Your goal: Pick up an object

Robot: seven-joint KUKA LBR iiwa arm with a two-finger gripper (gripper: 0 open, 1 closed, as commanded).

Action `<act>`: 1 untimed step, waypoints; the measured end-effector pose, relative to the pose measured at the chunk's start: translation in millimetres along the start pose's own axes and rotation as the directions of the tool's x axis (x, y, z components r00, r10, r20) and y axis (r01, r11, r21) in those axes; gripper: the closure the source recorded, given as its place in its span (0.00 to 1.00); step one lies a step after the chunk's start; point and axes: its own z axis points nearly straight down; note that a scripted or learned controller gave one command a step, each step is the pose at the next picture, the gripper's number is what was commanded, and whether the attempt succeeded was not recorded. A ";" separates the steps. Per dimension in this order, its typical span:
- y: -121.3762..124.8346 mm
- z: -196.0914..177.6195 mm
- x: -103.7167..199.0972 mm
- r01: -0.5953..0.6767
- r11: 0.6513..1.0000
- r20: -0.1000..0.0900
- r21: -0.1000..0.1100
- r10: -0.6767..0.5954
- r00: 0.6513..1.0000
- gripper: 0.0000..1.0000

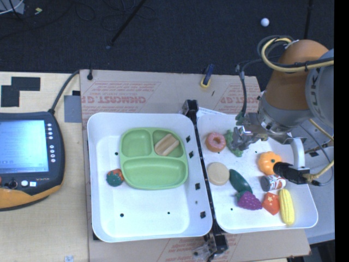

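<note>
The gripper (pixel 244 137), centre-right of the frame, sits low over the right bin (pixel 305 222); whether it is open or grasping cannot be told. A green object (pixel 235 146) beneath it is half hidden. Mirrored red print on the cardboard (pixel 136 94) is unreadable.

Glossy white plastic bins (pixel 109 222), matt green tray (pixel 154 173)
</note>
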 end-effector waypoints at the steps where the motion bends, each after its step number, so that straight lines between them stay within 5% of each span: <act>1: 13.8 -6.3 3.9 -0.004 1.000 0.001 -0.001 0.004 1.000 1.00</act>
